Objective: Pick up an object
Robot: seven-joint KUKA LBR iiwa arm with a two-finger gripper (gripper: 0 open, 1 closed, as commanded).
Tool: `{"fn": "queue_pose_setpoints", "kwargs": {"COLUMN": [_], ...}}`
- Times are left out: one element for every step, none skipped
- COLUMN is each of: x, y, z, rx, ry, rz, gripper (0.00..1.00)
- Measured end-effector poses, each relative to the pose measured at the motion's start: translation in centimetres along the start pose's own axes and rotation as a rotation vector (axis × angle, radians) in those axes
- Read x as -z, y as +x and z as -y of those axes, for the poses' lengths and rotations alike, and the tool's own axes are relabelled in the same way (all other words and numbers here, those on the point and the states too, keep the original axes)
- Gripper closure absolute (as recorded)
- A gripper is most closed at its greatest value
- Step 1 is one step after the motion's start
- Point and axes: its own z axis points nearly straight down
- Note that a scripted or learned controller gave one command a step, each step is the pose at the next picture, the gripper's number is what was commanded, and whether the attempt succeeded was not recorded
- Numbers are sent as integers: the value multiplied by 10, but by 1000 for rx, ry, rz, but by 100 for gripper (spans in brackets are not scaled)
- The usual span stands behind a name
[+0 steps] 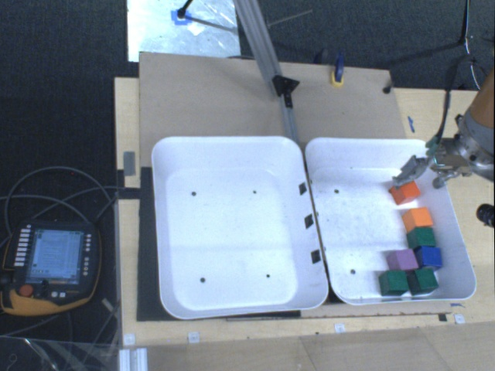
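At the lower right of the frame, in the right bin (340,284), blocks crowd the bin's right wall: two green blocks (393,283) and (422,280) nearest the bottom edge, then a purple block (401,260) and a blue block (429,256), a dark green block (421,238), an orange block (418,218), and farthest up, a red-orange block (404,193) standing slightly apart from the rest.

That red-orange block looks like the best target, since it has free space on its left and upper sides. A clean pick would likely mean centring over it, lining the fingers across two free faces, and descending straight so the orange block just below is not nudged.

The hand (418,168) sits just above and right of that block at mid right of the frame, apparently touching or nearly over its top corner; whether it is wide or narrow I cannot tell. The arm (476,134) enters from the right edge, angled down leftward. The left bin (166,207) lies at centre frame on the table (232,83).
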Motion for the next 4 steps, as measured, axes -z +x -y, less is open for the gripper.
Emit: {"fn": "queue_pose_setpoints", "kwargs": {"x": [0,-62,-123,-137], "y": [0,1,0,0], "z": [0,-4,-8,-9], "rx": [0,-2,-2,-2], "ry": [0,4,4,1], "rz": [0,0,0,1], "gripper": [0,0,0,0]}}
